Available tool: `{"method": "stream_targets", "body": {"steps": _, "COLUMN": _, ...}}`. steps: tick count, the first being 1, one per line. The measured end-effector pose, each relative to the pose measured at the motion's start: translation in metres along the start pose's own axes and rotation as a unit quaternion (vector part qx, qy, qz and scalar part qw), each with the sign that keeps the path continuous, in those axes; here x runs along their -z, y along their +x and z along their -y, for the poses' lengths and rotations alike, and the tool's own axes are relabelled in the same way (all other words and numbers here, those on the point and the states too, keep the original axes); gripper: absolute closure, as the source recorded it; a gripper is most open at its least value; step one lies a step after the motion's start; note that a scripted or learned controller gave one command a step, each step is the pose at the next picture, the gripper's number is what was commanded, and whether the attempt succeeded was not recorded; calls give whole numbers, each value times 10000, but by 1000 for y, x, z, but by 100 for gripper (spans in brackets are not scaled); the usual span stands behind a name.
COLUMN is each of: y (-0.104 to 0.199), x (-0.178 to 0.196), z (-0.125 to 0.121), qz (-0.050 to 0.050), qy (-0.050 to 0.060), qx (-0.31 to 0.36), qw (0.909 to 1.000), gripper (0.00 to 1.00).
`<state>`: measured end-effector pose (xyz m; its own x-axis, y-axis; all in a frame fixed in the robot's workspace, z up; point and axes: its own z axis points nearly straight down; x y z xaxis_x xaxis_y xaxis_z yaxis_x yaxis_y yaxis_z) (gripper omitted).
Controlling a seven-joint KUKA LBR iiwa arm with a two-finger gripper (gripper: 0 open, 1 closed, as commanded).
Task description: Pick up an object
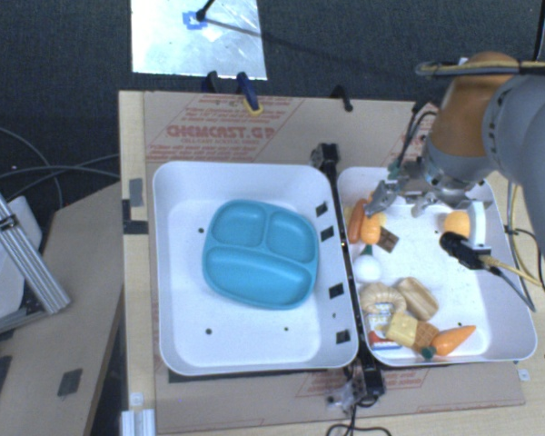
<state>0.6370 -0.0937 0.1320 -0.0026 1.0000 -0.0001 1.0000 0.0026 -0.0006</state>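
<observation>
Toy food [409,312] crowds our right bin [513,330]; our jaws [401,198] hang spread above an orange piece [367,227], ready to pinch.

two shallow bins, the left bin [177,243] and the right bin [504,330], look like smooth white plastic with a soft sheen. a blue divided tray [259,252] appears to be matt plastic. the bench top [218,130] reads as brown cardboard printed in red. a crinkled, shiny foil-like sheet [195,25] lies on dark, rough carpet [45,53]. the arm [518,116] shows smooth grey casing and a glossy orange band [468,98]. an aluminium rail [23,262] gleams at left.
</observation>
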Motion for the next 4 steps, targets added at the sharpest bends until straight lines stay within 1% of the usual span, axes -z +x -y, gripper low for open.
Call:
{"method": "stream_targets", "body": {"steps": 1, "y": 0, "x": -48, "z": -1, "qz": 3, "qy": -9, "qx": -5, "qw": 10000, "gripper": 0}}
{"method": "stream_targets", "body": {"steps": 2, "y": 0, "x": -36, "z": -2, "qz": 5, "qy": -26, "qx": -7, "qw": 10000, "gripper": 100}}
{"method": "stream_targets", "body": {"steps": 4, "y": 0, "x": 60, "z": -20, "qz": 2, "qy": -27, "qx": 15, "qw": 10000, "gripper": 100}}
